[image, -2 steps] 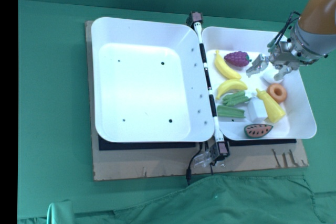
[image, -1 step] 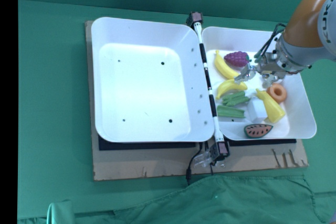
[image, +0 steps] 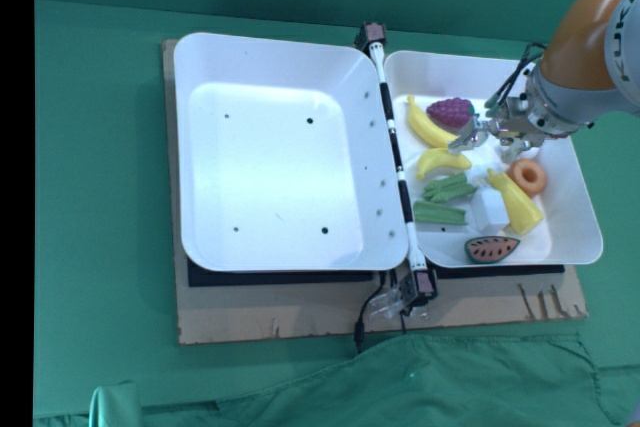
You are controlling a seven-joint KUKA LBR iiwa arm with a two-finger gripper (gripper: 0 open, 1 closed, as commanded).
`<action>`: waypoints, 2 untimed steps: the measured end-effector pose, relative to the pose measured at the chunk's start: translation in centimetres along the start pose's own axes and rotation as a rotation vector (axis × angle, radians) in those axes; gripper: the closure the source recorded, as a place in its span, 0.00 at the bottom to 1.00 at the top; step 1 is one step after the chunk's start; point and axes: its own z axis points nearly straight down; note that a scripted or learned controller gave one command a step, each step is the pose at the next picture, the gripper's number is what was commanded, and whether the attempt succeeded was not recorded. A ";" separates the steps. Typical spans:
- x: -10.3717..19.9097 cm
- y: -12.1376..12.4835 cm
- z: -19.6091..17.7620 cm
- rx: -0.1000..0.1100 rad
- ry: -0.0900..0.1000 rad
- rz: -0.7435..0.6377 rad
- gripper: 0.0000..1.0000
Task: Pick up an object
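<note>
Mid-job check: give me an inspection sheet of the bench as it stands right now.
Surface: cardboard sheet on green cloth, bearing left bin and right bin.
Job's things: in the right bin, grapes, two bananas, green beans, corn cob, doughnut, white block, watermelon slice.
Clutter: nothing seen.
Grippers: tool low over the right bin, beside the grapes.
Cables: wires at the divider's near end.
Surroundings: green backdrop.

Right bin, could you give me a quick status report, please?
Gripper low over right bin, nothing seen held. Grapes and banana just beside it. Donut, corn crowd close.
</note>
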 end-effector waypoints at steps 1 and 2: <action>-0.1 0.0 -1.0 -0.002 -0.001 0.005 1.00; -1.3 0.7 -6.4 0.016 0.004 -0.001 1.00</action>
